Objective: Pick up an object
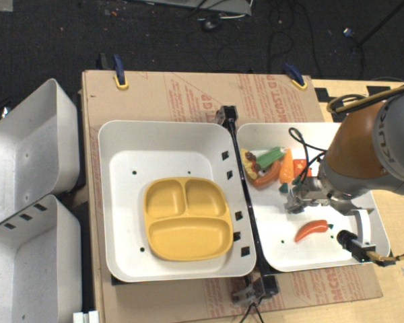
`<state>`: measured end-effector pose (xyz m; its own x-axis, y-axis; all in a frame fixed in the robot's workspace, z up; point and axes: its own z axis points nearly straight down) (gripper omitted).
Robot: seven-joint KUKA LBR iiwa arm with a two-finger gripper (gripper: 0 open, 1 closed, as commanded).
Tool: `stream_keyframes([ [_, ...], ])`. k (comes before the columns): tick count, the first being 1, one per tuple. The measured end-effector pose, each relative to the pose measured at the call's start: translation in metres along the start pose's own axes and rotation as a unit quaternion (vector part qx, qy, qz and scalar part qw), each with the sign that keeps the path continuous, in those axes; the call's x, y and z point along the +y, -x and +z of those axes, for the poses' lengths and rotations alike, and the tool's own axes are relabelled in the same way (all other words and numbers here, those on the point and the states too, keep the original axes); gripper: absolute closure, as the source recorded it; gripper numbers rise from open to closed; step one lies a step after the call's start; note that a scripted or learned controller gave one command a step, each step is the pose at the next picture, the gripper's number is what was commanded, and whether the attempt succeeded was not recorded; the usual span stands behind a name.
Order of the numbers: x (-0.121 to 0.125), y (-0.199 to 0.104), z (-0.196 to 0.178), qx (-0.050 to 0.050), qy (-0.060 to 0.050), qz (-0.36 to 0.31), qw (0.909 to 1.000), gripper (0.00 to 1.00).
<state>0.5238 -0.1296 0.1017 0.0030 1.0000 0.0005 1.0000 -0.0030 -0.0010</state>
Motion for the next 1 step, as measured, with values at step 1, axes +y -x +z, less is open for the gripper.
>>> stream_keyframes([
  [1, -0.0009, 0.0037, -0.0626, -0.001, 0.003, -0.002, 1.0000, 1.00],
])
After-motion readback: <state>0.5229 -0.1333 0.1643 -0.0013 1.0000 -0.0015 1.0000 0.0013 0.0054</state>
